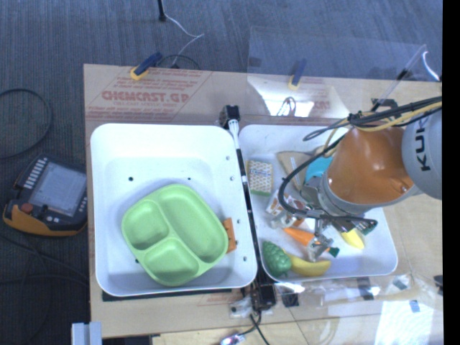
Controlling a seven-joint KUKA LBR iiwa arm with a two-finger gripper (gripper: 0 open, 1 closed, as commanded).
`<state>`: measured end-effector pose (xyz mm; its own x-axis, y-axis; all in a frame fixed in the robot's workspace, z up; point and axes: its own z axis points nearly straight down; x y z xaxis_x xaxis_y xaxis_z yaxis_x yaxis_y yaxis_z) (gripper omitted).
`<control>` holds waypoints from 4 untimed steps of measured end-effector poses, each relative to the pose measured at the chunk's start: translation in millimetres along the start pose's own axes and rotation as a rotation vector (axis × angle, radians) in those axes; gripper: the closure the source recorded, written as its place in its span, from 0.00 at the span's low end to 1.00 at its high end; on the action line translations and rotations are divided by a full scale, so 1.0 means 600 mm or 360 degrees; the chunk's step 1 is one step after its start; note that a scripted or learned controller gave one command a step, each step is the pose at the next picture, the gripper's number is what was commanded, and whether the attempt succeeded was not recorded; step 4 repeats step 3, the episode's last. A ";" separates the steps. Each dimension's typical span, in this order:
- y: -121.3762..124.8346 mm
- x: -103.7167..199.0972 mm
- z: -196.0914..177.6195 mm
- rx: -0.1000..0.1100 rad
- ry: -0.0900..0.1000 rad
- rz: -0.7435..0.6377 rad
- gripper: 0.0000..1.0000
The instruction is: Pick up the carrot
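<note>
The carrot (296, 233) is a small orange piece lying in the right bin (381, 261), left of its middle and just above the banana. My gripper (323, 243) hangs low over the bin at the carrot's right end, touching or almost touching it. The wrist and the orange band (366, 167) above it hide the bin's middle. The carrot's left part shows plainly, while its right end runs under the gripper.
A green broccoli (275, 257) and a yellow banana (310, 267) lie by the near wall. A yellow piece (352, 238) sits right of the gripper and a cracker packet (259, 176) lies at the left. The left bin (115, 149) holds a green divided plate (175, 232) and an orange item (229, 233).
</note>
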<state>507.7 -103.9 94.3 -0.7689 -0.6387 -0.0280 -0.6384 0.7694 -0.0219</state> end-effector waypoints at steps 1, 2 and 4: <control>0.001 0.000 -0.016 -0.0003 0.0008 0.0001 1.00; 0.037 -0.127 -0.219 -0.0016 0.0019 0.0153 1.00; 0.054 -0.118 -0.147 -0.0037 0.0048 0.0324 1.00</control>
